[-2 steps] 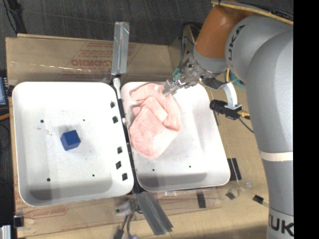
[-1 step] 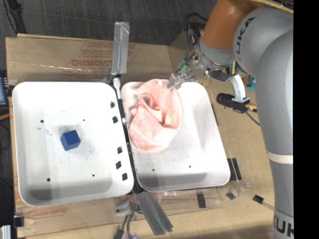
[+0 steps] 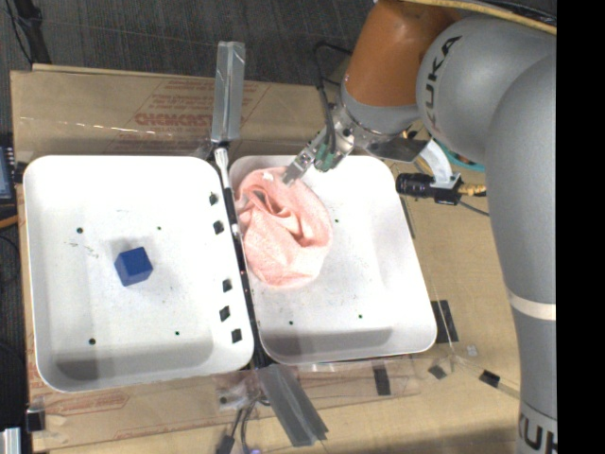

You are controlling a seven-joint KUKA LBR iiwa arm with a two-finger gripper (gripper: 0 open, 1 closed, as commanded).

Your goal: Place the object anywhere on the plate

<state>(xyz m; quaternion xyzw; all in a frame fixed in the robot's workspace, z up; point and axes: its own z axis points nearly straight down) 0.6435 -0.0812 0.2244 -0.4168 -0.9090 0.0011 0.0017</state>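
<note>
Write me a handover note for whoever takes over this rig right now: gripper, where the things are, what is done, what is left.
Gripper: low over the back left corner of the right bin, at the top edge of the pink cloth. The view does not settle whether it grips the cloth.
Pink cloth: crumpled in the left part of the right bin, against the wall shared with the left bin.
Blue cube: in the left bin, left of centre, apart from the arm.
Done: nothing placed.
Left: I cannot make out a plate; confirm the target and which object is meant, then place it.
</note>
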